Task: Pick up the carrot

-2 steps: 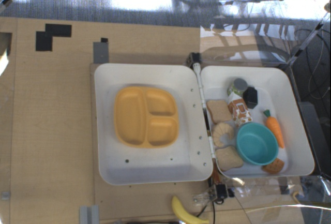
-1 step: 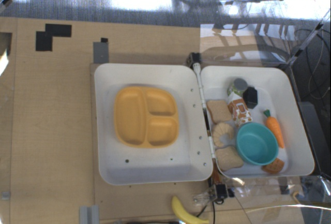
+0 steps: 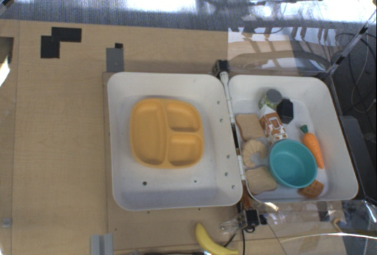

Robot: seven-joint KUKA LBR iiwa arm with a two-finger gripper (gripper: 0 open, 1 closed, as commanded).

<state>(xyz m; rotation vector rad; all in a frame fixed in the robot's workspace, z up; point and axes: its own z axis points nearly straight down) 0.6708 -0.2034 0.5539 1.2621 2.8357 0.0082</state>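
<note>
The carrot (image 3: 312, 146), orange with a small green top, lies in the right bin (image 3: 336, 124) near its right wall. It points lengthwise down the bin, just right of a teal bowl (image 3: 293, 163).
The right bin also holds bread slices (image 3: 250, 126), a round cracker (image 3: 255, 152), a small bottle (image 3: 272, 121), a black object (image 3: 285, 110) and a waffle piece (image 3: 311, 189). A yellow divided plate (image 3: 166, 132) lies in the left bin (image 3: 171, 192). A banana (image 3: 207, 240) lies on the bench in front.
</note>
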